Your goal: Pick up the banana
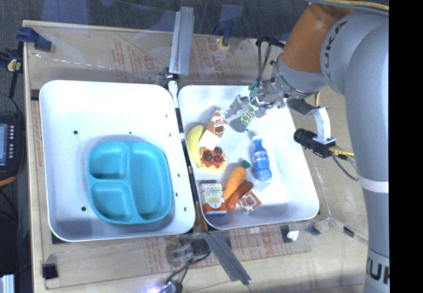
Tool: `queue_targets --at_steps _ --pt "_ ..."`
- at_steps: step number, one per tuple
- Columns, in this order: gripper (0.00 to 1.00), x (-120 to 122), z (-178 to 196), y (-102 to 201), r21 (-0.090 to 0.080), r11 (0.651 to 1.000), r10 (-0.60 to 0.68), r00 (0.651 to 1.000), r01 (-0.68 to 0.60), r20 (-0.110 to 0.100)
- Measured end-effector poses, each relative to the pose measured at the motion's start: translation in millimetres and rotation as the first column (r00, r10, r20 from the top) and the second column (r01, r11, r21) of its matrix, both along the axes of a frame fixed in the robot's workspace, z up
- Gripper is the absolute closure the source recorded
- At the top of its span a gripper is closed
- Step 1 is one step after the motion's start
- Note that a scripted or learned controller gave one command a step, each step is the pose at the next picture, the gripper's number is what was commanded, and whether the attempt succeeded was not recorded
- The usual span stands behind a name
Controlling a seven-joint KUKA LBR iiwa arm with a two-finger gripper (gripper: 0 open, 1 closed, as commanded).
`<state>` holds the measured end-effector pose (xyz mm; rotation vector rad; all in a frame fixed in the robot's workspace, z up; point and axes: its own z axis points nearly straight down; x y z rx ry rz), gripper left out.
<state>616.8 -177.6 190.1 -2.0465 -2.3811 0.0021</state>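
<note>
Camera view, jaws (246, 113) above right bin, banana (194, 141) apart

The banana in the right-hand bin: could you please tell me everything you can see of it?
The banana is yellow, smooth-skinned and gently curved, looking like a toy or a ripe fruit. It lies flat on the floor of the right bin, against the bin's left wall, running lengthwise along it. Its right side is overlapped by a small carton and a pizza-like slice, so only part of it shows. The gripper is above the bin to its upper right, apart from it.
</note>
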Motion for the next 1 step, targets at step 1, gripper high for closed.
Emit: queue_targets --at_steps 1 --pt "0.00 -73.6 -39.8 -7.8 0.000 0.998 -0.058 0.998 0.058 -0.003"
